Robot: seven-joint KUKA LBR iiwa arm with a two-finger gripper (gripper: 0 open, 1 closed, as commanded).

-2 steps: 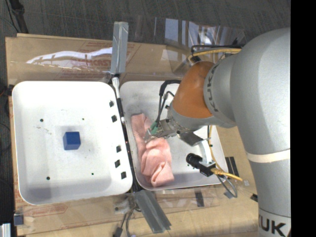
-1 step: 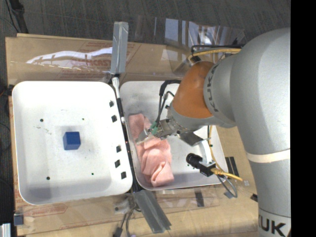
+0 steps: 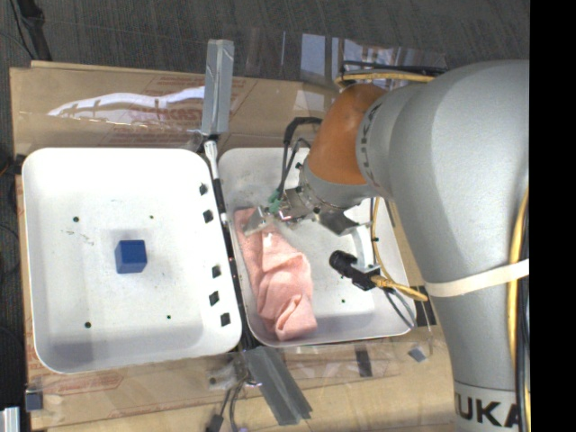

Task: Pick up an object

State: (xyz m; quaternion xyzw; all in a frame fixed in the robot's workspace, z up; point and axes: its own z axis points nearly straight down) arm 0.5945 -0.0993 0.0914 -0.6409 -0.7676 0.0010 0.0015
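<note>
Camera view | arm (image 3: 432,151) reaching leftward | tool (image 3: 268,219) at pink cloth (image 3: 281,282)

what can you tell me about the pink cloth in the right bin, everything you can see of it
The pink cloth is a soft, towel-like fabric, pale salmon in colour, crumpled into a long bunched heap with folds and a rolled lobe at its near end. It lies on the floor of the right bin, along the bin's left wall, running from near the middle toward the front edge. Its upper end sits right under the gripper, which appears to touch or pinch the fabric there; the rest lies slack and unlifted.
</note>
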